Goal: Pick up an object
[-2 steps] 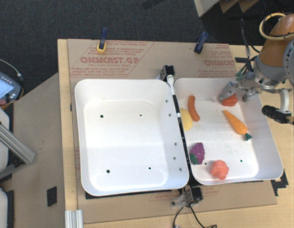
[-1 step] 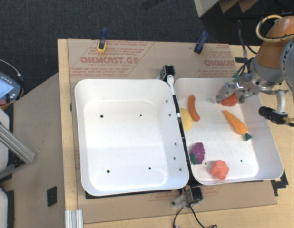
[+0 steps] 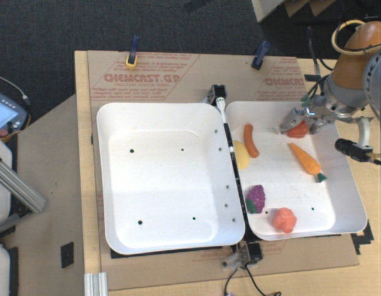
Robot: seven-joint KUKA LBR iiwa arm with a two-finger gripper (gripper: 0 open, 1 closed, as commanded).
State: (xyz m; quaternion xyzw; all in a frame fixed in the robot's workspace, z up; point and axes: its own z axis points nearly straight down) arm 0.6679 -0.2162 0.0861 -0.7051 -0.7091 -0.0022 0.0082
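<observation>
The grey two-finger gripper is hovering directly over a small red-orange object — its fingers straddling it, spread, not yet pinching.

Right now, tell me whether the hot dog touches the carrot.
Apart. The camera view shows bare white bin floor between the hot dog and the carrot.

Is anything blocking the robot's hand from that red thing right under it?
Nothing visible. The hand sits right over the red object at the right bin's far edge; the carrot lies apart, nearer the camera.
</observation>
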